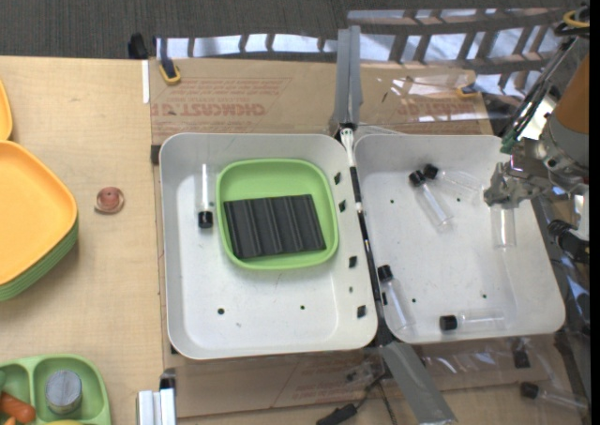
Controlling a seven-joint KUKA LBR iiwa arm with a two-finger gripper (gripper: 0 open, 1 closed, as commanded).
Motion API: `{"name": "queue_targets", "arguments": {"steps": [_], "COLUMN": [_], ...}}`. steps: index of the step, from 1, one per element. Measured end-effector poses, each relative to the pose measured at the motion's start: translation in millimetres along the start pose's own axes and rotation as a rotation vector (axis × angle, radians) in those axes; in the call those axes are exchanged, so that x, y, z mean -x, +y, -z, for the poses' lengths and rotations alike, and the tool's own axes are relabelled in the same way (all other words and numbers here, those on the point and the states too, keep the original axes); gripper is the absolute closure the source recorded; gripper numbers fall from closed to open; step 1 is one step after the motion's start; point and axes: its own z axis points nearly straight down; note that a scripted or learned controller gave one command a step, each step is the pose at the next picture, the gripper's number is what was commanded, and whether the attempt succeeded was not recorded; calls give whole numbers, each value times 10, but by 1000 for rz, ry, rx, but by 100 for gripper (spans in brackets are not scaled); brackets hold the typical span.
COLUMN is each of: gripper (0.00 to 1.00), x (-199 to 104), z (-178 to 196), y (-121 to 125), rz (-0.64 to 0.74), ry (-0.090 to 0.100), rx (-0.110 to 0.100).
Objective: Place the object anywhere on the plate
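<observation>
A green plate [322, 184] sits in the left bin [262, 320], and a black ridged slab [274, 225] lies on it. Left of the plate lies a clear tube with a black cap [203, 196]. The right bin [469, 273] holds several clear black-capped tubes: one near the back [429, 190], one at the front [472, 321], one along the left wall [390, 290]. My gripper [503, 194] hangs over the right bin's right side. A clear tube [504, 228] shows just below it; whether it is held or lying on the floor is unclear.
Stacked orange plates [28, 217] and a small red disc [110, 198] lie on the wooden table to the left. A green compartment tray [47, 390] sits at the front left. Cardboard [244, 104] and a metal rack [450, 38] stand behind the bins.
</observation>
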Motion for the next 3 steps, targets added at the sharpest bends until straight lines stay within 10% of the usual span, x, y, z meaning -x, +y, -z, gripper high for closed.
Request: {"name": "queue_targets", "arguments": {"steps": [3], "gripper": [100], "x": [562], "z": [-304], "y": [-776], "rz": [408], "ry": [2], "rx": [1]}}
